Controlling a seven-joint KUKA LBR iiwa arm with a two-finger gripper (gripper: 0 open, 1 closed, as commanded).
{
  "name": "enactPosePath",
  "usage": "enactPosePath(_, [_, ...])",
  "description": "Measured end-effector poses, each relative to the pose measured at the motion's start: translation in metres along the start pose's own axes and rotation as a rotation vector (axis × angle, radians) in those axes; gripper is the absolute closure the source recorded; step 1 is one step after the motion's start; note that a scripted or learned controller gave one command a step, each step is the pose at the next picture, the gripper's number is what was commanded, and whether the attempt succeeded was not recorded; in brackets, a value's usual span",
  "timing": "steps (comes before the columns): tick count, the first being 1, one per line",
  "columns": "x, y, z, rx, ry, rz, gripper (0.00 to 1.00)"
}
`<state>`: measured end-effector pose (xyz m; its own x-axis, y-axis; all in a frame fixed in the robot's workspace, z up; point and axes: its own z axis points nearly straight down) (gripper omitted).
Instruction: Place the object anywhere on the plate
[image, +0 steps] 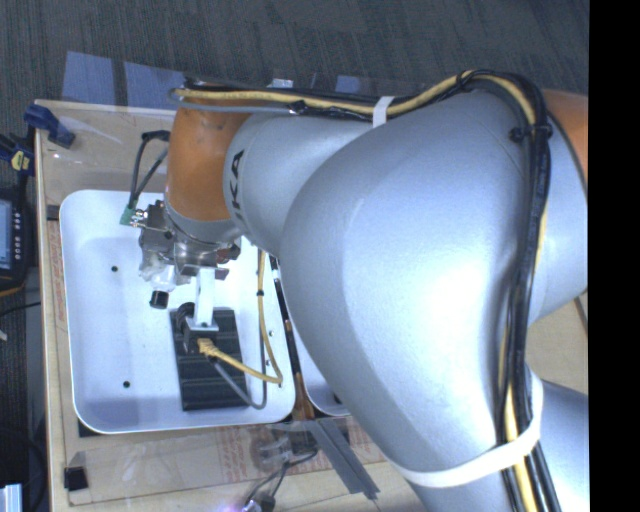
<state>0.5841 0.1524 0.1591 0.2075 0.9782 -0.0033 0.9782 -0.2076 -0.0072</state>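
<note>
My gripper (160, 272) hangs low over the left white bin (95, 310), in its upper middle part, under the orange wrist band (200, 165). The metal gripper body blocks the view of whatever is beneath it. A small dark tip (158, 298) shows just below the gripper, close to the bin floor. The big grey arm (400, 260) covers most of the right bin, leaving just a strip of that bin's rim (322, 403) in sight.
The left bin's floor shows bare white to the left of and below the gripper, with two tiny dark dots (127, 384). A blue clamp (45, 122) sits at the bench's far left corner. A black device (10, 238) stands beyond the left edge.
</note>
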Motion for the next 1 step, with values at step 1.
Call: enactPosePath(1, [-0.0883, 0.0012, -0.0321, -0.003, 0.001, -0.336, 1.00])
